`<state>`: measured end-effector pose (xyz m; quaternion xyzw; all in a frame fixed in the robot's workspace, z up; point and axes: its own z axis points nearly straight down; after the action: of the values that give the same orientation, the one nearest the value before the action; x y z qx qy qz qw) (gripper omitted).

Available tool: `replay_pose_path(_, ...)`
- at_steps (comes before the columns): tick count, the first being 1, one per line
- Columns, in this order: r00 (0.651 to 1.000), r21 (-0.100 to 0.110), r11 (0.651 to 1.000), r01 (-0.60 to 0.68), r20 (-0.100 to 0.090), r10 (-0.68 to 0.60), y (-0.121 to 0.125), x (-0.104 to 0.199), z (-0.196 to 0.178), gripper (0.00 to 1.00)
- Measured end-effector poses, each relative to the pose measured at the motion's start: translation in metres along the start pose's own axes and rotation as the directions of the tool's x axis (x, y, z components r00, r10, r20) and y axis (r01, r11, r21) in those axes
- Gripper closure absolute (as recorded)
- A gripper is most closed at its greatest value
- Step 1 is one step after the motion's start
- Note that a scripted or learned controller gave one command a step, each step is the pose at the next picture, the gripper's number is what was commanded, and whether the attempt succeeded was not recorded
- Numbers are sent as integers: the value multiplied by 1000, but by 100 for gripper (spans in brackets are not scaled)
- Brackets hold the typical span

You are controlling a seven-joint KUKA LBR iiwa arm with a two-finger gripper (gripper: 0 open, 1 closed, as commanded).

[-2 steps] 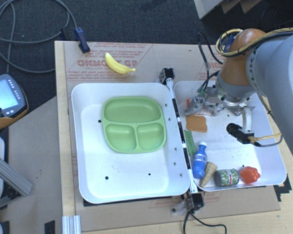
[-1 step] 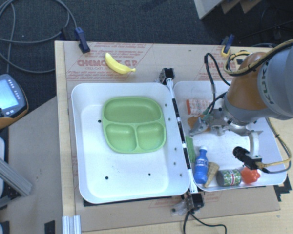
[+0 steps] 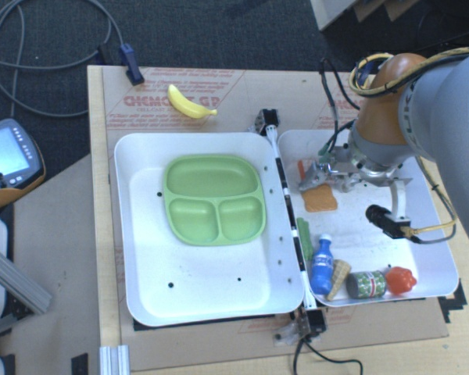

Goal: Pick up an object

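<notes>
Arm low over right bin, grasp unconfirmed: risk of empty pick.

Largest first: right bin [image 3: 442,276] w/ arm [image 3: 422,108] reaching in from frame right; left bin [image 3: 133,233] holds green divided tray [image 3: 215,198]. Gripper [image 3: 324,174] sits at upper left of right bin, just above tan flat piece [image 3: 320,201], approx. touching; finger state cannot be told, view blocked by wrist. Risks: flat piece gives no grip edge, may slip. Blue bottle [image 3: 322,266], can [image 3: 366,285], red item [image 3: 401,280] clustered at lower bin wall, well apart.
</notes>
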<state>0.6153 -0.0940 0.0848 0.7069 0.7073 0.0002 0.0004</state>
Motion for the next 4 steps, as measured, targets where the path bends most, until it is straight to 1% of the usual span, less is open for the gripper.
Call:
replay_pose_path(1, 1000, 3, 1000, -1, -1, 1, -14, -5, 0, 0)
replay_pose_path(2, 1000, 3, 1000, -1, -1, 1, -27, -1, 0, 0)
replay_pose_path(3, 1000, 2, 1000, -1, -1, 1, -26, 2, 0, 0)
replay_pose_path(4, 1000, 0, 1000, -1, 0, 1, -25, 2, -10, 100)
